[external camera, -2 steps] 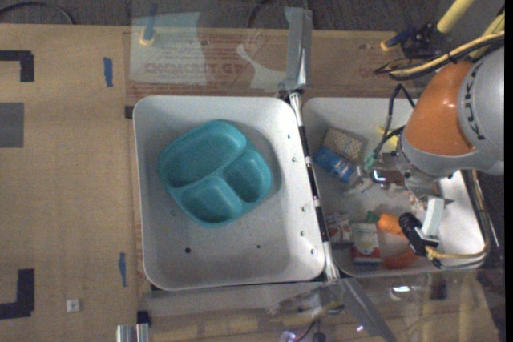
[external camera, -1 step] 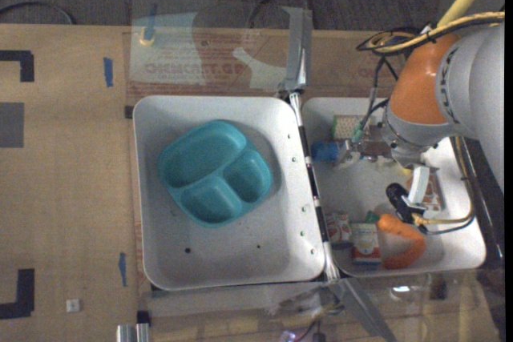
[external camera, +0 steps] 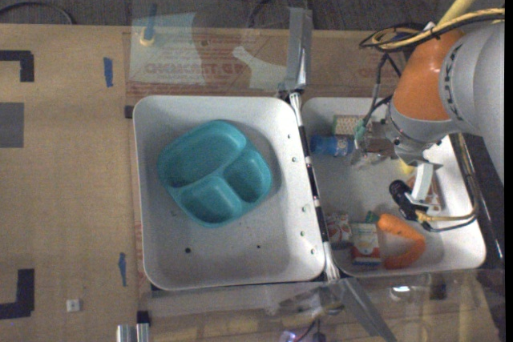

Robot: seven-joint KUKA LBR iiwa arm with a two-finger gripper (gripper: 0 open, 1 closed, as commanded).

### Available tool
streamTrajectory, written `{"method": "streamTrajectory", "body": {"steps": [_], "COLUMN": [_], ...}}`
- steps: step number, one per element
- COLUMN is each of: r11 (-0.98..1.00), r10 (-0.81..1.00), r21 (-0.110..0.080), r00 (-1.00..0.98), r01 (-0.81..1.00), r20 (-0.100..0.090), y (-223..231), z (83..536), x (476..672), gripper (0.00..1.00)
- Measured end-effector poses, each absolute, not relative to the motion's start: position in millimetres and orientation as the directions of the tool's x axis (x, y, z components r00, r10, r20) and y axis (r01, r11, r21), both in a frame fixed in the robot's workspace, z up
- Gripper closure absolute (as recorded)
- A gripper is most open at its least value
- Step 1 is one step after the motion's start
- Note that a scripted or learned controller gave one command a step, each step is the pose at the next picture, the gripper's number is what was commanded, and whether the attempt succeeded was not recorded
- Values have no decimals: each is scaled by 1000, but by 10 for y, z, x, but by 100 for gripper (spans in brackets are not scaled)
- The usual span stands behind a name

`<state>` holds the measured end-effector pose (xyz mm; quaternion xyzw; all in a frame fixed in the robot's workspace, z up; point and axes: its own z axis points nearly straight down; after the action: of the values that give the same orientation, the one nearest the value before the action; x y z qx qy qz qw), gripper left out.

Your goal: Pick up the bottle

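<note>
A small bottle [external camera: 366, 242] with a red and white label and a green cap lies near the front edge of the right bin [external camera: 469, 256]. My gripper [external camera: 369, 154] hangs over the back half of that bin, below the orange band of the arm [external camera: 429, 84]. It is well behind the bottle and apart from it. A blue packet [external camera: 330, 145] lies just left of the gripper. Nothing shows clearly in its grasp.
An orange object [external camera: 403, 240] lies against the bottle's right side and a small red and white packet [external camera: 338, 227] at its left. A speckled box [external camera: 346, 124] sits at the bin's back. A teal divided plate [external camera: 213, 171] lies in the left bin [external camera: 160, 252].
</note>
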<state>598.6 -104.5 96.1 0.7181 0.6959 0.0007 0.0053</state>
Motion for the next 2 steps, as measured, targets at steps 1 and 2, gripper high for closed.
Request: {"method": "streamTrajectory", "body": {"steps": [1,2], "r11": [-318,-581], "r10": [948,814], "r21": [-3,-7], "r00": [318,581], "r01": [948,814], "r20": [-2,-5], "y": [-383,142], "z": [1820,2134], "x": [6046,4992], "gripper": [100,100]}}
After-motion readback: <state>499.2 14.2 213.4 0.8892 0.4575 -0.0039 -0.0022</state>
